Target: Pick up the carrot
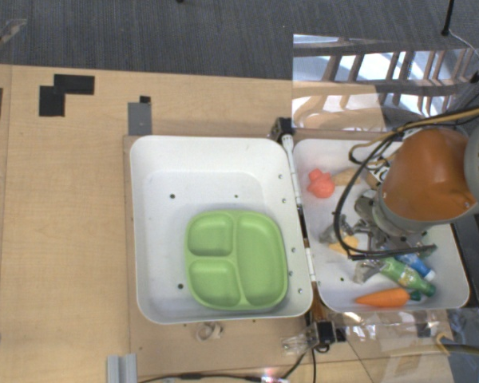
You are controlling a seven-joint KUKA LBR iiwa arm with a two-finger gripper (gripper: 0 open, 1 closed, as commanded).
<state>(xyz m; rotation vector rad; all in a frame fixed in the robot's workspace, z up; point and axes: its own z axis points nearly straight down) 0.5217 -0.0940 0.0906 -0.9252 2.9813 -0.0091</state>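
The orange carrot [382, 298] lies flat near the front edge of the right bin [305, 159], pointing left. My gripper [370, 255] hangs low in that bin, under the orange wrist band, just above and behind the carrot. The wrist and cables hide most of the gripper. Nothing can be seen held in it.
A green bottle with a blue cap [405, 273] lies right behind the carrot, touching it or nearly so. A pink-red toy [321, 183] sits at the bin's back left, and a yellow piece [338, 246] by the gripper. The left bin [156, 170] holds a green divided plate [237, 258].
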